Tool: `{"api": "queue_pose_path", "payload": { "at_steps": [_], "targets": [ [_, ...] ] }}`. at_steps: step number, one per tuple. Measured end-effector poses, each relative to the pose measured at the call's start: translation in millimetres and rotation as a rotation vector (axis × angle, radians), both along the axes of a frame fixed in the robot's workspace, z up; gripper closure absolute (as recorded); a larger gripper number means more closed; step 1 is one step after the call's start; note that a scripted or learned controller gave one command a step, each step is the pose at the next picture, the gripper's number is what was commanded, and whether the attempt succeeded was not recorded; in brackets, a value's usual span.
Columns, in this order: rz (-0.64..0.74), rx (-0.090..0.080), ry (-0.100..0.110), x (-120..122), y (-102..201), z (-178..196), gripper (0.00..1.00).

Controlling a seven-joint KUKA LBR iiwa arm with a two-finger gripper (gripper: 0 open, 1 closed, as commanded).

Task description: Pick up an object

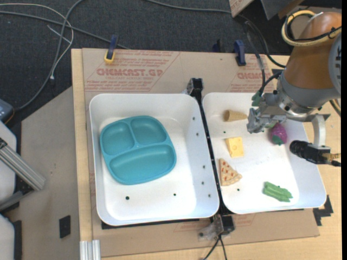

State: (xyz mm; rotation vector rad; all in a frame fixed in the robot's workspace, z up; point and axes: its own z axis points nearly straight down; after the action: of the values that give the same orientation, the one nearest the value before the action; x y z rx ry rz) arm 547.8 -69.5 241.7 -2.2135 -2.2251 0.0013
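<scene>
Arm [312,64] comes in over the counter's [141,72] right edge (view's right), approx. mid-depth, w/ the end effector [258,122] low over the right-hand bin [260,161]. Can't tell whether the end effector is spread or pressed together, its tip is too small and murky. Nothing visibly pinched in it.

Objs. to pick all lie in that right-hand bin:
- purple fruit toy [278,133]: just beside the end effector, on its side twd. the counter's right edge; contact can't be told.
- beige cone [235,115]: near the bin's far wall, lying flat, just on the other side of the end effector, twd. the counter's middle.
- yellow cheese block [235,146]: nearer the counter's front edge than the cone, apart from it.
- pizza slice [228,173]: next twd. the front edge, close to the bin's inner wall.
- green pod [277,192]: by the bin's front-right corner, well apart from the rest.

Left-hand bin [184,183], on the counter's left half, holds a teal divided plate [138,149], lying flat, 3 compartments, a bit skewed to the bin walls. The 2 bins touch along the counter's centre line, w/ a black clip [194,85] at the far end of the seam. Two clamps on the counter's far edge: one blue and yellow [112,47] twd. the far-left corner, one blue [239,52] right of centre.
</scene>
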Motion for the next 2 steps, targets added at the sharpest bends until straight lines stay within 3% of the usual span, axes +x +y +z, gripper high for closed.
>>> {"api": "queue_pose_path", "payload": {
  "at_steps": [2],
  "targets": [
    [0.001,0.0,0.0,24,110,-10,1.0]
  ]
}}
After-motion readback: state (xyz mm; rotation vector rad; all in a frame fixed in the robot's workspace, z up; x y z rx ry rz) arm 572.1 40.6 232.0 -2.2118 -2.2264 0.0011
